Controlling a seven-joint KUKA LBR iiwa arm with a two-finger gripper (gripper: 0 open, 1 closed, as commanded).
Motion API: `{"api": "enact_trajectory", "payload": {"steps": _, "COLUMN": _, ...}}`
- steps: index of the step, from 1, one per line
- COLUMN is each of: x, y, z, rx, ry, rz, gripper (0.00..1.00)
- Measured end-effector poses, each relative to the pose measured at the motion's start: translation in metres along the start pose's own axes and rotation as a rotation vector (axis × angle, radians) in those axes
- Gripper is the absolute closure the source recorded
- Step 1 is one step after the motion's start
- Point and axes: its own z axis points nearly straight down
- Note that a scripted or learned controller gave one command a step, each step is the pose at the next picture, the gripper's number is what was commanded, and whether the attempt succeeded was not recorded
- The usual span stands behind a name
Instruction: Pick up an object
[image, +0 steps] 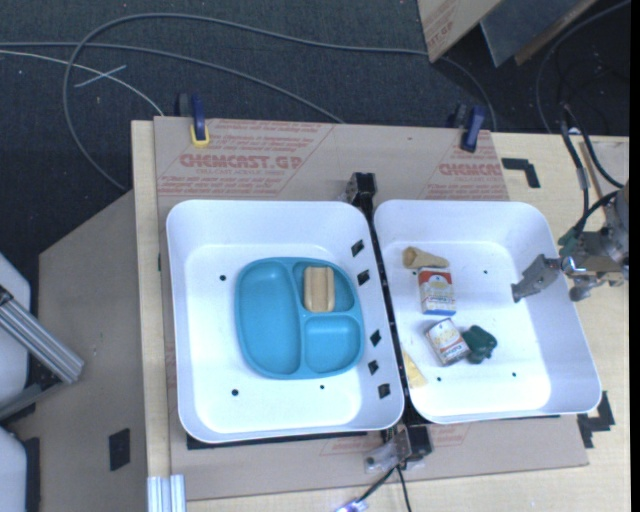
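Gripper (548, 280) sits spread and bare over right bin (560, 345) edge, nothing pinched. Carton (436, 291), can (447, 342), green toy (480, 343) lie mid-bin, apart from it. Pick not started, approx zero progress.

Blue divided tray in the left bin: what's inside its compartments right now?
The blue divided tray holds one tan, bread-like block in its upper right compartment. The large left compartment and the lower right one show bare blue plastic. Whatever lies under the block is covered.

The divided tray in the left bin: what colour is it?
The divided tray is light blue, seen in the camera view.
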Motion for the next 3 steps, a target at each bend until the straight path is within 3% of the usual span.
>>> {"api": "enact_trajectory", "payload": {"steps": 1, "x": 0.0, "y": 0.002, "z": -0.006, "rx": -0.012, "ry": -0.003, "rz": -0.004, "gripper": 0.0}}
{"api": "enact_trajectory", "payload": {"steps": 3, "x": 0.007, "y": -0.001, "z": 0.1, "rx": -0.005, "ry": 0.0, "rz": -0.004, "gripper": 0.0}}
